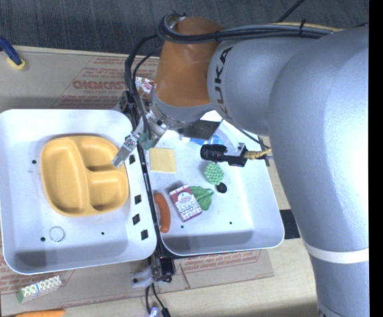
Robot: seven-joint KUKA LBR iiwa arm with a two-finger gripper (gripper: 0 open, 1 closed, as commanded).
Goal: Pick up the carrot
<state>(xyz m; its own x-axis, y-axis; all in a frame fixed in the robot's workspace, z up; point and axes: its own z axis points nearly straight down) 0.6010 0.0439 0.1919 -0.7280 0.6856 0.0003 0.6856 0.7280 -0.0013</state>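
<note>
Cardboard-covered bench (79,78), two white bins (20,177)

One fixed camera looks down at a slant on the tabletop (79,78), framing both bins (20,131); the arm (290,111) looms near.

**Crowded at the divider, open toward the right bin's near corner**

Hemmed in along the right bin's left wall (153,210): carrot (163,211) lying just beside it, small red carton (186,203) close on the other side; green leafy toy (205,197) and yellow square (163,160) near; bare floor toward the near right corner; overhead blocked by the arm (277,84) at the far end.
</note>
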